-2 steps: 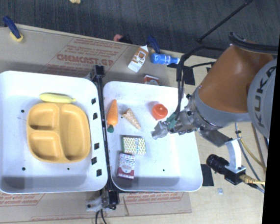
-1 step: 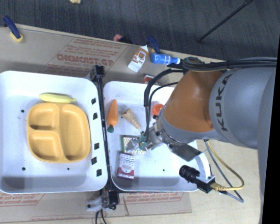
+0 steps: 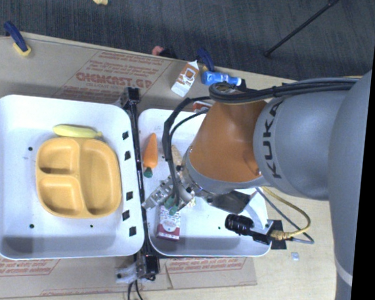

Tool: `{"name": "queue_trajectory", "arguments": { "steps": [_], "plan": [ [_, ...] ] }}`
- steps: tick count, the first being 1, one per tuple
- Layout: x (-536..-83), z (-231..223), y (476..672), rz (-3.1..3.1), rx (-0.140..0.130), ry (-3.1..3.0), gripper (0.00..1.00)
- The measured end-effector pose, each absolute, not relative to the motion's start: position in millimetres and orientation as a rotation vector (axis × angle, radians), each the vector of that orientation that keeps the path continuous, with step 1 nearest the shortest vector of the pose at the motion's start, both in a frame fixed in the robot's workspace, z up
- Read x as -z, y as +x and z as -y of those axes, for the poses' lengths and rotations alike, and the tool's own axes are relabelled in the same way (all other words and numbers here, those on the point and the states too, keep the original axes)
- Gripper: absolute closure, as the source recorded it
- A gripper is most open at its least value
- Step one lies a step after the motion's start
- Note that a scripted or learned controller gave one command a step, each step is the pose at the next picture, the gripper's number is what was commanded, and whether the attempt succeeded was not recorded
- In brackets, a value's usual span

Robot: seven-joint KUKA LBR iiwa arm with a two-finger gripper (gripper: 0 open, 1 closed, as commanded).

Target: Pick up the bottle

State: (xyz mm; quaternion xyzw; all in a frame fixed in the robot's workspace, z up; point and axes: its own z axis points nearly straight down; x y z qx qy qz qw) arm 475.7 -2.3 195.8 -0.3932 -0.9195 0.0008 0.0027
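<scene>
A small bottle (image 3: 169, 225) with a red label lies in the right bin (image 3: 244, 247), near its front left corner, its top end pointing up toward the arm. My gripper (image 3: 167, 197) hangs low over the bin's left side, directly above the bottle's top end. Whether it touches the bottle cannot be made out. The grey arm with its orange band (image 3: 230, 147) covers most of the right bin's middle and back.
An orange carrot (image 3: 150, 153) lies by the right bin's left wall, just behind the gripper. The left bin (image 3: 6, 181) holds a yellow divided plate (image 3: 78, 175) and a banana (image 3: 77, 131). A black cable plug (image 3: 246, 227) dangles over the right bin's front.
</scene>
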Motion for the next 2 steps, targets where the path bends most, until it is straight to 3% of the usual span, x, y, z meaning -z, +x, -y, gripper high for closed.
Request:
{"name": "queue_trajectory", "arguments": {
  "steps": [1, 2],
  "plan": [
    [-191.5, -94.7, 476.0, 2.953, -0.001, -1.066, 1.00],
    [-235.6, 2.1, 477.0, 3.046, -0.001, -0.773, 1.00]
  ]
}}
